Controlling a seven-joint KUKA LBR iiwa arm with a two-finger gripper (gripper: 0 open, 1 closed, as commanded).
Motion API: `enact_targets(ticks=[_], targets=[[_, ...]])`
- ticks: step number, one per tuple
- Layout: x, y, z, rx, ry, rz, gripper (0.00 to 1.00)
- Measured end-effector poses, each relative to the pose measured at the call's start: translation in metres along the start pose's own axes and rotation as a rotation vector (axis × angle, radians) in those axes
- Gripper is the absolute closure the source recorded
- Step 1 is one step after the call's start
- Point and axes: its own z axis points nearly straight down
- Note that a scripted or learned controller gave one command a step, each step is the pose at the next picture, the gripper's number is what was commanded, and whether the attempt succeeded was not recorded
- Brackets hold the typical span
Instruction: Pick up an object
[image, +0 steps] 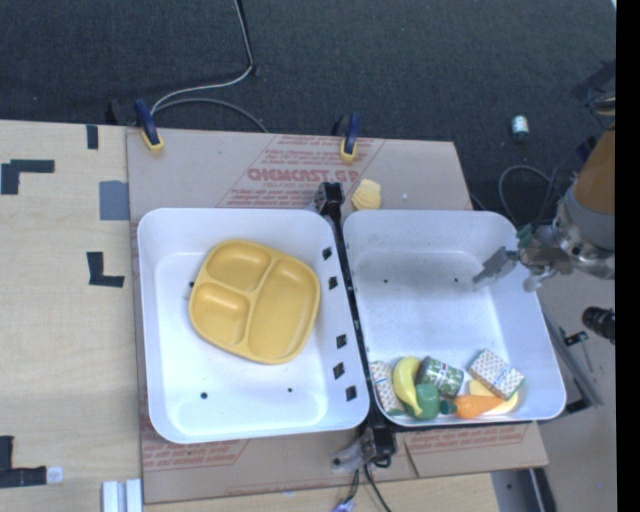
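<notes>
Several small objects lie in a heap along the front wall of the right bin (440, 240): a yellow banana (404, 381), a green can (441, 376), a green piece (427, 402), an orange carrot-like piece (478, 406) and a checkered box (497, 372). My gripper (511, 274) hangs over the right edge of this bin, well behind the heap and above it. Its two fingers are spread apart with nothing between them, so it is open. The grey arm with its orange band (600, 180) comes in from the right.
The left bin (160, 330) holds a yellow divided plate (255, 300). A small yellow object (367, 194) sits on the cardboard behind the bins. Black clips line the divider (345, 310) between the bins. Cables run across the dark floor at the back.
</notes>
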Motion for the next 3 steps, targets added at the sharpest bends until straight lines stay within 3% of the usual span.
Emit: enact_targets(ticks=[1, 2, 3], targets=[[0.034, 0.028, 0.122, -0.006, -0.001, -0.001, 0.00], [0.108, 0.013, 0.123, -0.005, 0.000, -0.002, 0.00], [0.107, 0.013, 0.113, -0.006, -0.002, -0.001, 1.00]])
